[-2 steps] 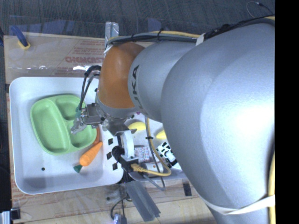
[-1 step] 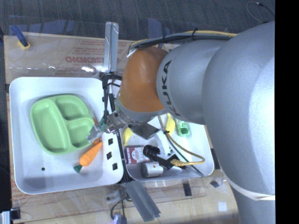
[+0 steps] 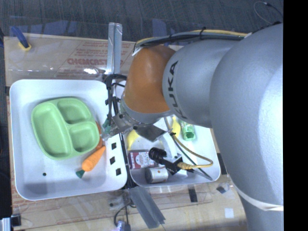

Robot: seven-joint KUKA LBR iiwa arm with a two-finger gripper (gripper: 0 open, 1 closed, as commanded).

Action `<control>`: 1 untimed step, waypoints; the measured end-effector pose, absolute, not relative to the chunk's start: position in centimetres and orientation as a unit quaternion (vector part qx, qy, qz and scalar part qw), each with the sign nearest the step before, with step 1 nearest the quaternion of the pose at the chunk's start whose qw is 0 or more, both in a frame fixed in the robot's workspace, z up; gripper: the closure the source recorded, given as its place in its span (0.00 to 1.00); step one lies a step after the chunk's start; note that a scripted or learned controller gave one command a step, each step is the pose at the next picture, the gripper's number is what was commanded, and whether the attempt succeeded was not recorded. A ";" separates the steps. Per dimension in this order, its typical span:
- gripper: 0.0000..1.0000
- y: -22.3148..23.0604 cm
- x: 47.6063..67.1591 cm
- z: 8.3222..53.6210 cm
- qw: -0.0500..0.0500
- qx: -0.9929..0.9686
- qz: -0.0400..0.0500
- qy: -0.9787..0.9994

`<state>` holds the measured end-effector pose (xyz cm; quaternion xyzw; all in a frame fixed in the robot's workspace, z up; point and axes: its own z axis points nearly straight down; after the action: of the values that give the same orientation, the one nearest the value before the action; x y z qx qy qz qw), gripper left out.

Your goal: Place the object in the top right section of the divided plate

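Largest by far: grey arm point(image 3: 231, 81), reaching in from right of the divided plate point(image 3: 48, 134) and hanging over most of the right bin point(image 3: 213, 150). Wears an orange band point(image 3: 147, 81) up and to the right of the plate. Beneath it all, the brown worktop point(image 3: 62, 211), showing above and below the plate around both bins. Next, the left bin point(image 3: 19, 177), white and shallow, holding the plate in its upper half. The plate itself: pale green, lying flat, three sections, one long at its left and two smaller at its right. Tool point(image 3: 111, 123) just off the plate's right rim, over the wall between the two bins; open or closed, cannot tell. Carrot point(image 3: 93, 160), orange, on the bin floor just beside the plate's lower right rim, slanted, green end away from the plate, outside all three sections; touching the rim or not, cannot tell. Right of the plate, past the bin wall: a dark red box point(image 3: 138, 159), a silver can point(image 3: 155, 174) below it, a yellow thing point(image 3: 132, 139) above it. Well right of the plate, a small green thing point(image 3: 188, 132) close under the arm.
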<state>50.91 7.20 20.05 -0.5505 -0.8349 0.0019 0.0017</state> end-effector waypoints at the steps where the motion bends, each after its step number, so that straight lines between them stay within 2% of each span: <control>1: 1.00 2.7 47.6 19.0 0.002 -0.596 0.002 -0.803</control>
<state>47.57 2.69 19.02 -0.5962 -0.8028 0.0018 0.0021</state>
